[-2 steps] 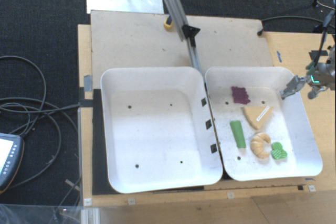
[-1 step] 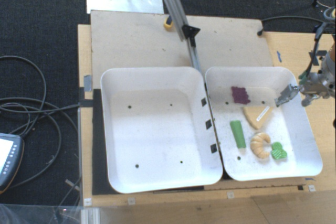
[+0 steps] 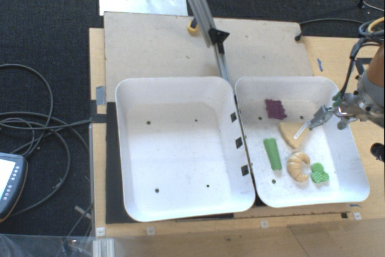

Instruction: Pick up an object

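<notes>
Five objects lie in the right bin (image 3: 361,189); the gripper (image 3: 308,125), fingers' spread indiscernible, hovers touching or just above the tan wedge (image 3: 292,135), purple piece (image 3: 275,109) up-left.

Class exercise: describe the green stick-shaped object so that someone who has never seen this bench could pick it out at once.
Look in the right bin, the one nearest the arm. Near the wall it shares with the left bin lies the green stick, pointing roughly away from the camera. Unlike the crumpled green lump beside the croissant, it is long, smooth and straight.
</notes>
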`<state>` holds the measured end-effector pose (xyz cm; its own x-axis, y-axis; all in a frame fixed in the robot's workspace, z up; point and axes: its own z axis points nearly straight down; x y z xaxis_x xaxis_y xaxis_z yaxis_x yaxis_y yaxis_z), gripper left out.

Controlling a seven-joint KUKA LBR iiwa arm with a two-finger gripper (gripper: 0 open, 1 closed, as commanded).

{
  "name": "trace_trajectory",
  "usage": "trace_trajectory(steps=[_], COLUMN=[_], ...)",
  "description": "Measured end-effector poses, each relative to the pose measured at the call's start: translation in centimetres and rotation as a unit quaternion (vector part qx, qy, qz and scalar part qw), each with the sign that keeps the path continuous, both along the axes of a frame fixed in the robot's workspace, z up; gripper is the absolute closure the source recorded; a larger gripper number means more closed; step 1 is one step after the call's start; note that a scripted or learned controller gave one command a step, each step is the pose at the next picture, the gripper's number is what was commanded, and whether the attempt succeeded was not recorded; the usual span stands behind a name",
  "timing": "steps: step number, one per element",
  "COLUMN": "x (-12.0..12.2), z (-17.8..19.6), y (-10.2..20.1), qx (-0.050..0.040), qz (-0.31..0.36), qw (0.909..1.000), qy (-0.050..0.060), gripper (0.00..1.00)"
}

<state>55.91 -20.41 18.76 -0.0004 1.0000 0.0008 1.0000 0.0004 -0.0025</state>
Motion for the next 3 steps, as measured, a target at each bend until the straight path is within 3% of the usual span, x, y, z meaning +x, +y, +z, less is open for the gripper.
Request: trace_trajectory(steps=[1,2,3], x=[0.7,0.8,0.6], z=[-4.5,-3.1,3.3], y=[0.4,0.3,0.1], qx=[0.0002,-0.0012,-0.002], qz=[0.001,0.001,0.001], qw=[1.0,1.0,1.0], qy=[0.0,-0.004,-0.006], gripper=[0.0,1.0,1.0])
